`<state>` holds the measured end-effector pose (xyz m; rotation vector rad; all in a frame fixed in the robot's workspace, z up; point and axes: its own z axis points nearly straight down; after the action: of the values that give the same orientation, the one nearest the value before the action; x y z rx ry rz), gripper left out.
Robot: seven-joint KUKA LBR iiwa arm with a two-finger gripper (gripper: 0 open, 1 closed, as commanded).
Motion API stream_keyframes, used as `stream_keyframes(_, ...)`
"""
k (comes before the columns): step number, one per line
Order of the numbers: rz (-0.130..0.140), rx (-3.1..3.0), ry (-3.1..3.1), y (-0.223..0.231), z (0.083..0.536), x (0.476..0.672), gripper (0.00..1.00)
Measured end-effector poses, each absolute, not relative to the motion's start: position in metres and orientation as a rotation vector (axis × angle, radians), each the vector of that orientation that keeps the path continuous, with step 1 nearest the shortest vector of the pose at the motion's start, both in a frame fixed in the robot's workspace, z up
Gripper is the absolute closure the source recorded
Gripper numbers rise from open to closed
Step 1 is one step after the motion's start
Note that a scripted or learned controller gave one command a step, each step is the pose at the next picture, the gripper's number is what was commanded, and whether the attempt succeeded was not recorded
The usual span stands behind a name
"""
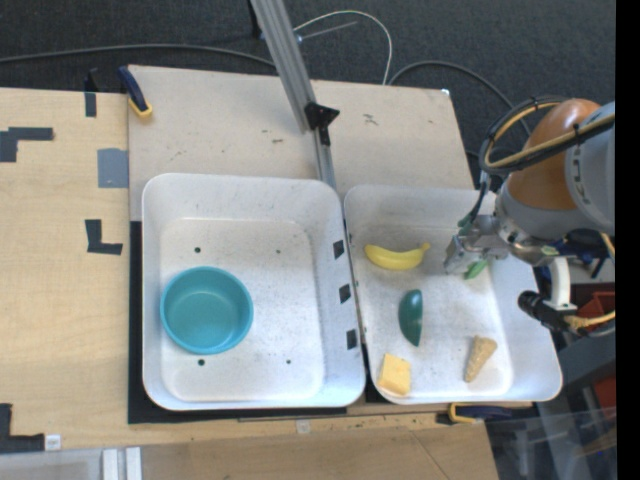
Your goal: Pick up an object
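**Hand low over the right bin, beside the banana**

The hand [468,258] sits at the upper right of the right bin [530,383], its grey body reaching in from three o'clock under the orange band of the arm [560,168]. A small green piece [476,268] shows at its tip, but whether the fingers are spread or pressed together cannot be told from this slanted view.

The nearest object is the banana [396,257] — it lies at nine o'clock from the hand, just beside it but apart. It is yellow, gently curved, and rests flat on the bin floor with its ends turned upward in the view.

At about seven o'clock from the hand lies a dark green, leaf-shaped object [411,316], near the middle of the bin. A tan cone [480,357] lies at six o'clock from the hand, close to the near wall, and a yellow-orange block [396,375] sits in the bin's near left corner.

The left bin [160,388] holds a teal bowl [207,310], upright, well apart from the hand at roughly nine o'clock. Both bins rest on the bench [60,268].
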<state>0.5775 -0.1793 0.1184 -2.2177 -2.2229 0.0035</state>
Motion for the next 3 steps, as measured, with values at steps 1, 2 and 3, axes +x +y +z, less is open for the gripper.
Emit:
stream_keyframes(1, -0.002, -2.224, -2.224, -0.187, 0.176, 0.573, 1.0)
stream_keyframes(2, -0.001, -2.221, -2.224, -0.187, 0.204, 0.573, 1.0)
stream_keyframes(3, -0.001, -2.212, -2.228, -0.13, 0.208, 0.577, 1.0)
